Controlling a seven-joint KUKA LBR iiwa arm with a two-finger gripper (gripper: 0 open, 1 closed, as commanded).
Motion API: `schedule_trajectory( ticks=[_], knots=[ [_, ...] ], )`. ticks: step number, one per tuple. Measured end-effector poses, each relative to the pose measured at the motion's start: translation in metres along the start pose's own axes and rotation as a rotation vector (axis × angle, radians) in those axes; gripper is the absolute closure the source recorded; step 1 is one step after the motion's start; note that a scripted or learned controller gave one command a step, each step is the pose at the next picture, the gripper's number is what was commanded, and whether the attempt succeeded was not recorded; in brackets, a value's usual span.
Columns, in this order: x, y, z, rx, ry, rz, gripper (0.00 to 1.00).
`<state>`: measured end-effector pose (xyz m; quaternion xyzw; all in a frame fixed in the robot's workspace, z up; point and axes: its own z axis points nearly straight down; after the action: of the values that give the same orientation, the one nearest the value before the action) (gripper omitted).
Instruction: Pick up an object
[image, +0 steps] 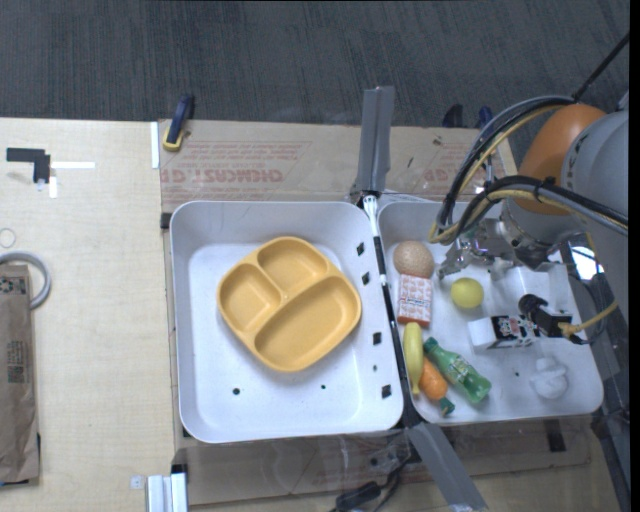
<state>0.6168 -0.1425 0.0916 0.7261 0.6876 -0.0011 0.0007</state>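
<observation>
Arm comes in from the right, grey links with a glossy orange band, black and yellow cables looping over the wrist. Gripper (478, 252) sits low over the back of the right bin (585, 395), metallic and cluttered. Cannot tell its state from this angle, and nothing is visibly held.

Right bin contents: round yellow lemon (466, 293) just below the gripper tip, near but contact unclear. Beige egg-shaped object (413, 259) at the back left corner. Flat red-and-white packet (415, 299) just in front of it. Yellow banana (412, 353), curved, along the left wall. Orange carrot (432, 381) touches a green bottle (458, 368) lying on its side. Small white box with black print (503, 331) mid-bin. Whitish lump (549, 377), blurry, at the front right.

Left bin (190, 400): smooth matte-yellow plastic plate (289, 303), three compartments, rounded corners, lying flat and rotated.
</observation>
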Motion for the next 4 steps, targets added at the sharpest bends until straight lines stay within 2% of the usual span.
schedule_trajectory(
  ticks=[1,2,3,4],
  knots=[
    [-0.023,0.004,-0.082,-0.001,0.000,-0.009,0.00],
    [-0.062,0.004,0.001,0.003,0.009,0.114,0.00],
    [-0.041,0.007,0.000,0.001,0.000,0.085,0.00],
    [-0.050,-0.047,0.000,0.001,0.000,0.192,0.00]
  ],
)
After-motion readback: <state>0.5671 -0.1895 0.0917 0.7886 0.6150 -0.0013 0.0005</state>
